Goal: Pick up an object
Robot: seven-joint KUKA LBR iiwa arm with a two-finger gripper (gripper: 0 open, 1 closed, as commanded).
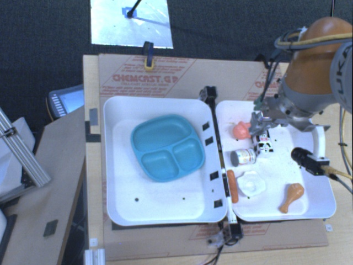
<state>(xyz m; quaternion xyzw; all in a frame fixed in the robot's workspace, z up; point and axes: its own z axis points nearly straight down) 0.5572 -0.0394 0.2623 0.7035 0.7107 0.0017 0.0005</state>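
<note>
Pink lump (241, 130): we judge it the likeliest target, beside the gripper (261, 132).
Jaws: we cannot tell their state.
Risk: can (243, 157) close by; we may nudge it.

A dark cloth wall (231, 15) at twelve o'clock bears a shiny panel (131, 15); a tan bench (60, 164) at nine.
</note>
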